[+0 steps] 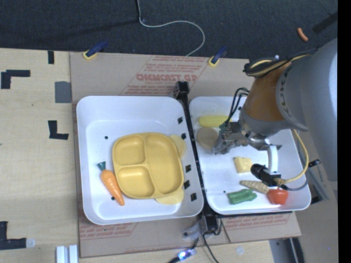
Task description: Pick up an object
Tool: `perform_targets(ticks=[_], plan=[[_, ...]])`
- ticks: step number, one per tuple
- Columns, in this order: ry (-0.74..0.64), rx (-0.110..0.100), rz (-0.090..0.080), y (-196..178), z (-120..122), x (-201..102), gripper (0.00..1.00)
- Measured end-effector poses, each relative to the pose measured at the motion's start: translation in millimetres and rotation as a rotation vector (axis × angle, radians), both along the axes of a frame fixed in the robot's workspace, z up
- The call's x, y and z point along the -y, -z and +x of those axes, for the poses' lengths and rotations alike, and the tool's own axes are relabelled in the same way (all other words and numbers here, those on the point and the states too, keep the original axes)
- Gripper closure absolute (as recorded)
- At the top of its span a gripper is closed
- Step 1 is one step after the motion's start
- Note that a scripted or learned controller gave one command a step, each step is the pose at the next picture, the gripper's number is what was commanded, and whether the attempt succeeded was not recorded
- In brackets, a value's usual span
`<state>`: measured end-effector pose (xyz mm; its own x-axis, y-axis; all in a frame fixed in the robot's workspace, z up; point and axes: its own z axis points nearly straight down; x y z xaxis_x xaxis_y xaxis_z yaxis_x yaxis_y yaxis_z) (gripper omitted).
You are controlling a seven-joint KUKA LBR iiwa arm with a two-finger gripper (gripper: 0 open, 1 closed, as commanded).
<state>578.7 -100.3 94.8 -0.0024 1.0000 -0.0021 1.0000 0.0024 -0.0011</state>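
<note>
1. Tabletop (33, 163) carries two white bins; left bin (88, 114) holds a yellow divided plate (147, 165) and a toy carrot (112, 185).
2. Right bin (299, 201) holds small play-food: yellow wedge (242, 164), green piece (241, 196), red piece (278, 196), pale yellow piece (211, 120).
3. Tool (226, 142) hangs low at the right bin's left side, near the pale piece; grip state cannot tell.
4. Likely light, stiff, slick plastic; take the wedge across its flat sides.

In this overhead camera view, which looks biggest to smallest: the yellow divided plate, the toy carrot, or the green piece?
1. Yellow divided plate, by far.
2. Toy carrot.
3. Green piece, which looks only slightly smaller than the carrot.
</note>
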Motion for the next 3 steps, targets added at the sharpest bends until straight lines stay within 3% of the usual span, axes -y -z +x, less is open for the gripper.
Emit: perform_targets(ticks=[3], plan=[[0.0,0.004,0.002,-132.1,-4.3,-3.7,1.0]])
